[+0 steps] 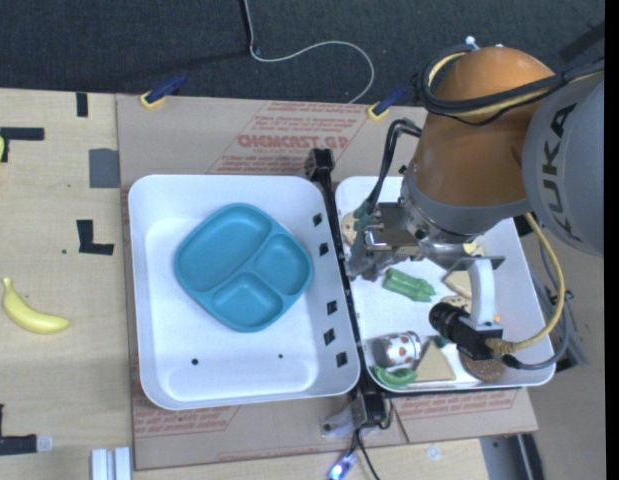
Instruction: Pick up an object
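A cardboard-covered bench [289, 133] bears two white bins. The left bin [154, 268] holds a blue divided plate [244, 266]. Over the right bin [524, 258], the gripper [374, 243] hangs low (whether it is parted or closed, I cannot tell). A green object [407, 286] lies just beside it, toward the bin's middle; a small red-and-silver object [399, 347] sits nearer the front rim.
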Action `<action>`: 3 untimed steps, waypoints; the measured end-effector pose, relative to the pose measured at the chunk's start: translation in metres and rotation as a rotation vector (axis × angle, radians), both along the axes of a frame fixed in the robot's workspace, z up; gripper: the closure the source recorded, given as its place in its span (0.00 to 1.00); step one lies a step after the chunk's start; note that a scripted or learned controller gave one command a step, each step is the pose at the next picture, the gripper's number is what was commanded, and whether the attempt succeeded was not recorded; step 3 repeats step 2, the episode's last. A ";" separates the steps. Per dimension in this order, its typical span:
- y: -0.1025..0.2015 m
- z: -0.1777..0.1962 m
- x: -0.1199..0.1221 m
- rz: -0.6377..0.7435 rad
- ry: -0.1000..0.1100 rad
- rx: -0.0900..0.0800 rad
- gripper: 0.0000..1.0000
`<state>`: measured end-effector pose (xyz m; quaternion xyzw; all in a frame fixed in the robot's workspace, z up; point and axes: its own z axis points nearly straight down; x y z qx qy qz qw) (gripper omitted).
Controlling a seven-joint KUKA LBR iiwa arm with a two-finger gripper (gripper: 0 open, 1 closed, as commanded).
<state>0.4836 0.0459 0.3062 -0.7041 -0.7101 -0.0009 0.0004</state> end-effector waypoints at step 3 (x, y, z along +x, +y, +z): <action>0.080 0.125 -0.001 0.004 0.001 0.000 1.00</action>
